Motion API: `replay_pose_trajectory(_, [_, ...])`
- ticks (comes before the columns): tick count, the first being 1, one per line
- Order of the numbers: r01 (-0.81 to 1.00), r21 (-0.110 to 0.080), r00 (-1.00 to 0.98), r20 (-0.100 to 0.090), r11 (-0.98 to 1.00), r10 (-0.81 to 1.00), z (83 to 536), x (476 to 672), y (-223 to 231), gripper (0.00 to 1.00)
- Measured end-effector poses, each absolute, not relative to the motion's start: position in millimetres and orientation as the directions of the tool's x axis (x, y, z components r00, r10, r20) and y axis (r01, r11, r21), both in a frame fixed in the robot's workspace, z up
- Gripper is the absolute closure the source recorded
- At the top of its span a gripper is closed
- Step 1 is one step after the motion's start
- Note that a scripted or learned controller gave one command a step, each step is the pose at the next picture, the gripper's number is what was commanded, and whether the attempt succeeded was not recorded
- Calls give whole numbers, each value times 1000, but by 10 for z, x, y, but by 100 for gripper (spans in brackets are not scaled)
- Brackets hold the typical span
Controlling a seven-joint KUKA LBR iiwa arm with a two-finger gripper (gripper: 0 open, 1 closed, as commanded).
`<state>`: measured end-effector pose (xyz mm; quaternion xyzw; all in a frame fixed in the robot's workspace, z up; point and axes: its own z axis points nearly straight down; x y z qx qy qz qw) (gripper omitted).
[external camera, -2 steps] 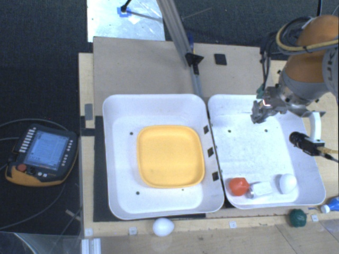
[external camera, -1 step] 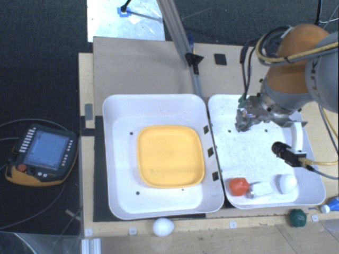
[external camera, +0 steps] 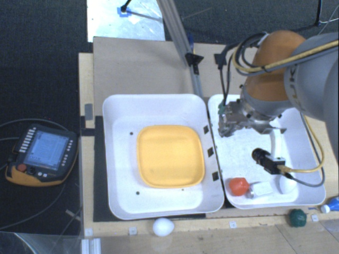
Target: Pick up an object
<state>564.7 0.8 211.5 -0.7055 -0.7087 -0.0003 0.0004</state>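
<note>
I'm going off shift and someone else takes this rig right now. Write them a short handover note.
Gripper: over the far left part of the right bin, no object visibly held.
Yellow plate lies in the left bin.
Red object and white piece lie at the right bin's near edge.
Done: nothing lifted.
Left: the whole pick.

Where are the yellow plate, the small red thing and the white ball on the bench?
yellow plate (external camera: 170, 155), camera view, the middle of its flat face.
small red thing (external camera: 238, 186), camera view, the middle of its top.
white ball (external camera: 163, 227), camera view, the middle of its rounded top.
</note>
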Motion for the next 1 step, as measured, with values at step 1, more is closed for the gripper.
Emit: replay_pose_trajectory(1, [1000,0,-6,2,6,1000,2142,5419,559,100])
